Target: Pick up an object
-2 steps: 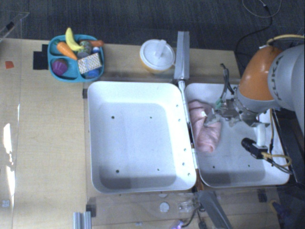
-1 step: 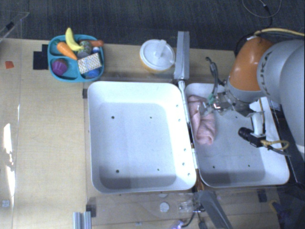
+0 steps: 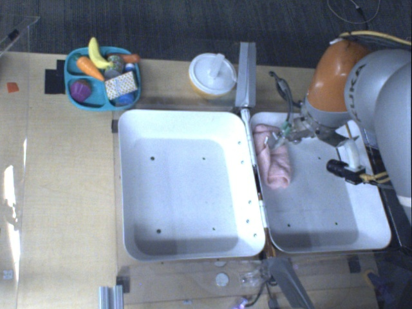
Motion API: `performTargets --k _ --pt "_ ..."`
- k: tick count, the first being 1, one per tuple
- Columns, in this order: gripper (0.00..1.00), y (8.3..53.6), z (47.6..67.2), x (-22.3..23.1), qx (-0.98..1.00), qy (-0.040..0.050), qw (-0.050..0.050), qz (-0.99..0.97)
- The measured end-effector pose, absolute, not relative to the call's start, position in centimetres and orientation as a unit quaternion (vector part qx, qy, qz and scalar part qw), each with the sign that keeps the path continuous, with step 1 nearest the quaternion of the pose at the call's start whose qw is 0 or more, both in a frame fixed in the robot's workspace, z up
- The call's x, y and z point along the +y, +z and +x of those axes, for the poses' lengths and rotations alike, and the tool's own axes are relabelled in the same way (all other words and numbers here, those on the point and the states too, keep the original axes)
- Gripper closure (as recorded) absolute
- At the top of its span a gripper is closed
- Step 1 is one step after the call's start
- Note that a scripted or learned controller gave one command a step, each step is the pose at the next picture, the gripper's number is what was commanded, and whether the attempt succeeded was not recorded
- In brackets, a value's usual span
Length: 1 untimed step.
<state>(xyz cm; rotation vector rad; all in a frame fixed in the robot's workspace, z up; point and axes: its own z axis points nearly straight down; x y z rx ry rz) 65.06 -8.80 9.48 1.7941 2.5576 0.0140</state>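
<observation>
- The grey arm point(image 3: 380, 89), orange band above its wrist, reaches in from the right over the right bin point(image 3: 335, 237).
- Its gripper point(image 3: 283, 137) hangs low at the upper left of that bin, right against the top end of a pink, rolled cloth-like object point(image 3: 275, 163) — whether the fingers are spread or closed, or grip anything, cannot be told from this angle.
- The pink object lies lengthwise along the right bin's left wall, resting on the bin floor.
- The left bin point(image 3: 187, 185) sits just beside it, the two sharing a middle edge.
- On the wooden surface point(image 3: 58, 192) behind the bins: a blue divided tray point(image 3: 77, 102) of toy food — a banana point(image 3: 96, 53) and a carrot point(image 3: 89, 68) among the items — and a white lidded cup point(image 3: 212, 74).
</observation>
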Motion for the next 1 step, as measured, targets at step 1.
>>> performTargets --k 1 --pt "1.0 10.83 65.37 -8.49 0.819 0.0087 0.012 0.573"
